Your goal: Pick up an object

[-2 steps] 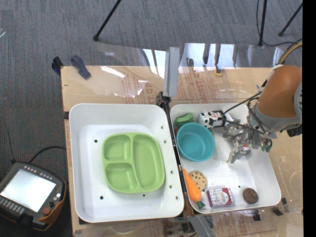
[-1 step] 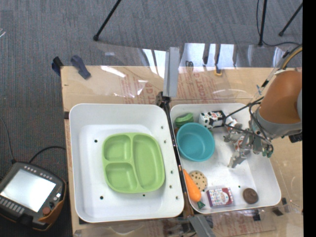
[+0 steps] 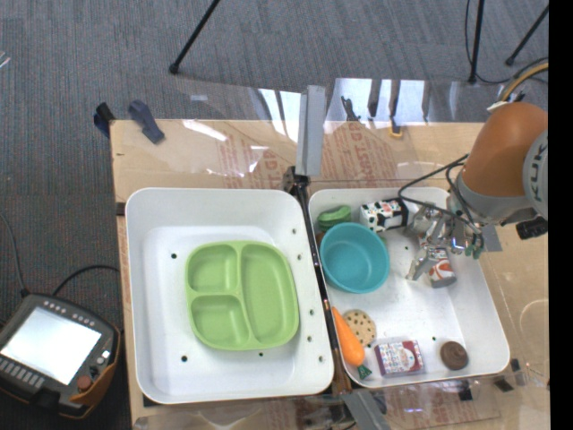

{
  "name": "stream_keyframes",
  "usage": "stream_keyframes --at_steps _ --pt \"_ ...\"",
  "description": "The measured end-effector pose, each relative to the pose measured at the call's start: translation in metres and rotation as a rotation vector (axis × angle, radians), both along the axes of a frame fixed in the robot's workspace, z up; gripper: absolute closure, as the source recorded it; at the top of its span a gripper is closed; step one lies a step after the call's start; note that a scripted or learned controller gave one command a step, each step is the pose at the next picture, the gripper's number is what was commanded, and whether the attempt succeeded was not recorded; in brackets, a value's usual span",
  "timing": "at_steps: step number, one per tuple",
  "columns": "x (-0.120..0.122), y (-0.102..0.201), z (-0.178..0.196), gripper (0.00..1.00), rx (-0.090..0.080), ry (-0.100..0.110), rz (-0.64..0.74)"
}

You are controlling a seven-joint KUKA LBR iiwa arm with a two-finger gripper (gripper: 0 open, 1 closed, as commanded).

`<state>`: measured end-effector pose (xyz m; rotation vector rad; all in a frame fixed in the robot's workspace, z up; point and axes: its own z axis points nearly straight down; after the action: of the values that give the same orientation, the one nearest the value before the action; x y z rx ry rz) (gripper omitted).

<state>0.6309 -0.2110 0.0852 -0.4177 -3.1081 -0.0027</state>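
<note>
At the right bin's (image 3: 491,330) three o'clock, the gripper (image 3: 436,256) straddles a small red-and-white can (image 3: 440,270), fingers spread either side; probably light, rigid, slick-walled, best pinched across its middle.

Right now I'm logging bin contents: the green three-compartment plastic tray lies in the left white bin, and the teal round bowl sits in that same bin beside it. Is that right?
Not quite. The green three-compartment plastic tray does lie in the left white bin, but the teal round bowl sits in the right white bin, as the camera view shows.
</note>
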Motion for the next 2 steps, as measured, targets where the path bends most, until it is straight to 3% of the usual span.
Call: stream_keyframes --at_steps 2 --pt "-0.0061 0.0025 0.0027 0.00 -0.001 -0.006 0.077"
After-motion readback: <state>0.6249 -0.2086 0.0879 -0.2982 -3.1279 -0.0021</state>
